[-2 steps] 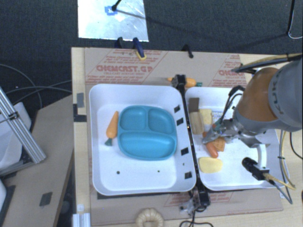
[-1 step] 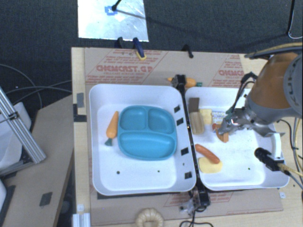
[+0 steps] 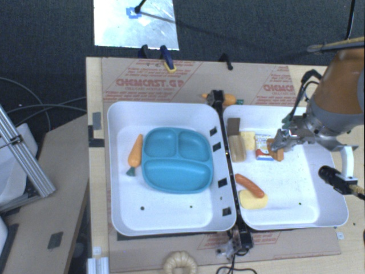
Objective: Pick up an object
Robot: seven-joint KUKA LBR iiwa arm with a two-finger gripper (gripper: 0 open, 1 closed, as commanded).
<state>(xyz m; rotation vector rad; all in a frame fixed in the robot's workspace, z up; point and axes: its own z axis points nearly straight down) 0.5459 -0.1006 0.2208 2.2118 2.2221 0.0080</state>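
Cardboard-covered surface (image 3: 148,79), two shallow white bins. In the right white bin (image 3: 325,210), the gripper (image 3: 278,147) hangs just beside a small red-and-white carton (image 3: 262,151) lying to its left; finger state indeterminable.

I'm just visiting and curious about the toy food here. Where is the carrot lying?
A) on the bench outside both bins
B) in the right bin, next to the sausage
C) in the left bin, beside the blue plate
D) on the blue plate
C: the carrot lies on the left bin's floor, just left of the blue plate, while the sausage is in the right bin.
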